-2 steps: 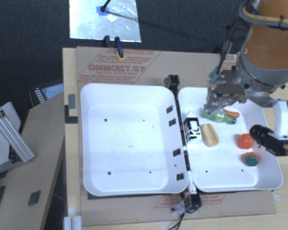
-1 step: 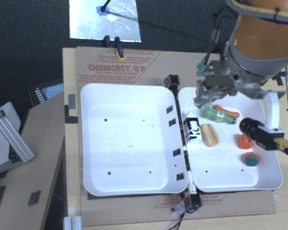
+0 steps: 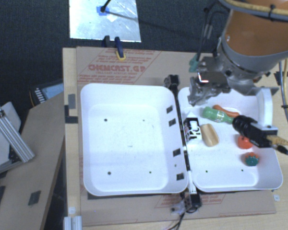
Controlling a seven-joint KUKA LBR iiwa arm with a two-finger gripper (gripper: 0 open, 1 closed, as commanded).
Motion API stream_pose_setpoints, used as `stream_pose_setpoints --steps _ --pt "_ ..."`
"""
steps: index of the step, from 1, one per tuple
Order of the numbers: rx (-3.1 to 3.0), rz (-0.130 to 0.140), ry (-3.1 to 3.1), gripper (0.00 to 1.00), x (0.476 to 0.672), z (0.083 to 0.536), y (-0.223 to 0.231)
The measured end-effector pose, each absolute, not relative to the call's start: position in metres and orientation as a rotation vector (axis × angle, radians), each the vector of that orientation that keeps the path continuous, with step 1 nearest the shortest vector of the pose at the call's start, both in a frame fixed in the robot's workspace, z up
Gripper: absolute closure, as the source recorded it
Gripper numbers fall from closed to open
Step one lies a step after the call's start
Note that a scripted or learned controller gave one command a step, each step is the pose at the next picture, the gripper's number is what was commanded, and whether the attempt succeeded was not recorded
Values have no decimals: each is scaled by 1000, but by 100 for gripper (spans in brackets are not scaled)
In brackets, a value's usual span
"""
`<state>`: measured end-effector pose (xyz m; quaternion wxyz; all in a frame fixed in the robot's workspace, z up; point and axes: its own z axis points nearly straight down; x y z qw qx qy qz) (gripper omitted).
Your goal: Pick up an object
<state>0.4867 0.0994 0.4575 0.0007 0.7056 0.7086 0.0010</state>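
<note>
Gripper [image 3: 198, 96] low over right bin [image 3: 230, 176], finger state unclear, beside green toy [image 3: 217, 114], tan block [image 3: 210, 134] nearby, left bin [image 3: 127, 143] apart.

The arm's broad rounded orange band [image 3: 259, 4] has a smooth, slightly glossy shell, and thin dark and pale cables [image 3: 249, 5] loop across its top. Beneath it sits a grey metal collar [image 3: 252, 56] shaped like a ring. Lower still comes a boxy grey metal gripper [image 3: 198, 96], blurred, with a small pinkish-white light on its face and a teal patch at its side. More dark cables [image 3: 206, 25] run along the gripper's upper side.
</note>
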Motion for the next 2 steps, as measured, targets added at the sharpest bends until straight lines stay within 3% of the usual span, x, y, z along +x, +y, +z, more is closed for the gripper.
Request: stream_pose_setpoints --steps 1,2 --pt "2228 -7 2217 100 487 380 44" --pt "2222 2 2218 100 487 373 -3"
